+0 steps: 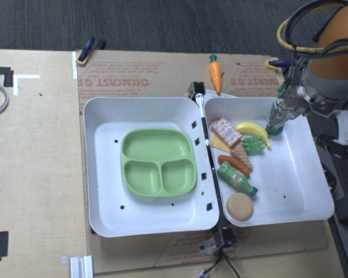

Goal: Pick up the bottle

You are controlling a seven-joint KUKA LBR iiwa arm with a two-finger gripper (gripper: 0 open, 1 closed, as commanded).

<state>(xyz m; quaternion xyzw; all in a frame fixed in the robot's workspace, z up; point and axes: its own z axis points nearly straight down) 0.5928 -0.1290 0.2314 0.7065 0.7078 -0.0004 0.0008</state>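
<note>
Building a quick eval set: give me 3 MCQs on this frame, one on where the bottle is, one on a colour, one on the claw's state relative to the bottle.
1. Where does the bottle lie?
A. right bin
B. on the green tray
C. on the cardboard

2. What colour is the divided tray?
A. white
B. green
C. orange

3. Where is the claw relative to the bottle?
A. closed around it
B. lifting it above the bin
C. apart from it, beside the banana

Key: 1 A, it lies in the right bin near the left wall. 2 B, it is pale green. 3 C, the claw is well up the bin from the bottle.
</note>
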